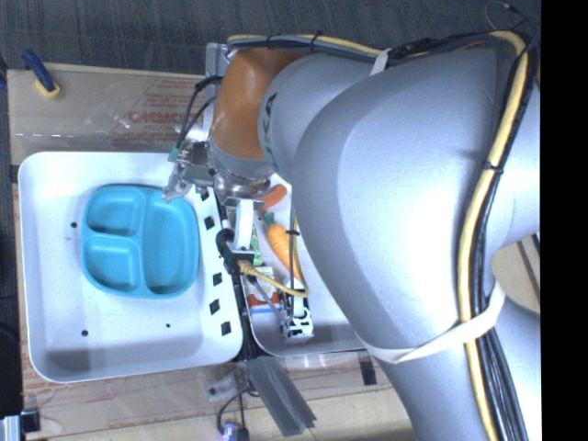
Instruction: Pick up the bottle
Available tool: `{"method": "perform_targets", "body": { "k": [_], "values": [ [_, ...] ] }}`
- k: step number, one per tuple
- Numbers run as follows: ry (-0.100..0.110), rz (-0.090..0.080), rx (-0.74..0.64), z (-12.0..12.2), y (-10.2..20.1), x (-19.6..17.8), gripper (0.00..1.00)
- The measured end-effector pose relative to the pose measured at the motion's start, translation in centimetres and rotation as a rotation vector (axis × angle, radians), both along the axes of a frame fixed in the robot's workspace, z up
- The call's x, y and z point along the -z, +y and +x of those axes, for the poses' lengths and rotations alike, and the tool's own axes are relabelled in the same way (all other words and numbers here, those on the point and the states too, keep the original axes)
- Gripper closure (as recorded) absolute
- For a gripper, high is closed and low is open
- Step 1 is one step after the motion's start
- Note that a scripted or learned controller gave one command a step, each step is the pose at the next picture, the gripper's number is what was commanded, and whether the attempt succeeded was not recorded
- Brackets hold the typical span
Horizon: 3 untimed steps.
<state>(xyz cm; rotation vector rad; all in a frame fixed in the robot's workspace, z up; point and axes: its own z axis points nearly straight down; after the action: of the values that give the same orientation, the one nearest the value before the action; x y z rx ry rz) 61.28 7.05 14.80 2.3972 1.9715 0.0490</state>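
At the near end of the right bin (312,345), just under the arm (395,200), lay a small white item (299,322) with dark marks; whether it was the bottle could not be told. Beyond it lay an orange item (277,243). The gripper (179,177) hung over the left bin (55,338), at the far corner of the blue divided plate (138,242), well apart from both items. How far open it stood could not be told.
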Motion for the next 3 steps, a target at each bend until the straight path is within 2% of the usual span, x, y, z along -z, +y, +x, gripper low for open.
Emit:
{"method": "perform_targets", "body": {
  "k": [1, 2, 3],
  "values": [
    [-0.01, -0.014, 0.095, 0.18, 1.04, 0.25, 0.0],
    [-0.008, -0.015, 0.092, 0.3, 1.13, 0.35, 0.0],
    [-0.014, -0.015, 0.167, 0.5, 1.39, 0.47, 0.0]
  ]
}}
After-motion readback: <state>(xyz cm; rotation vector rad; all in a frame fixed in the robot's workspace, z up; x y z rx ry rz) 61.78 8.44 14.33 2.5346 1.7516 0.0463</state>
